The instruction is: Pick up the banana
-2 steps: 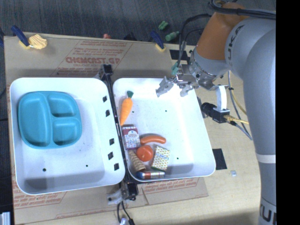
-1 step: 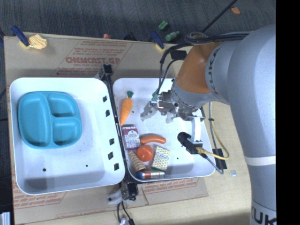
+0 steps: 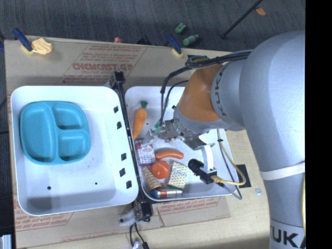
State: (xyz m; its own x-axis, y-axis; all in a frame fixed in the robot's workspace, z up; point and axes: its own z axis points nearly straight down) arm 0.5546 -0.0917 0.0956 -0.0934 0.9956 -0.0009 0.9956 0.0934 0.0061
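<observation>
Impossible to tell where the banana lies relative to the pincer (image 3: 161,130), or whether open or closed, low in the right bin (image 3: 151,94) just beside a carrot (image 3: 139,121). Underneath, a pale bench (image 3: 244,217) with printed cardboard (image 3: 98,61), dark carpet (image 3: 104,9) beyond. In the left bin (image 3: 104,180) a blue divided plate (image 3: 54,131); in the right, a sausage (image 3: 168,153), a red round thing (image 3: 161,169) and a marker (image 3: 166,193).

The arm (image 3: 244,87) covers much of the right bin (image 3: 155,93); the gripper's fingers are hidden under the wrist.
</observation>
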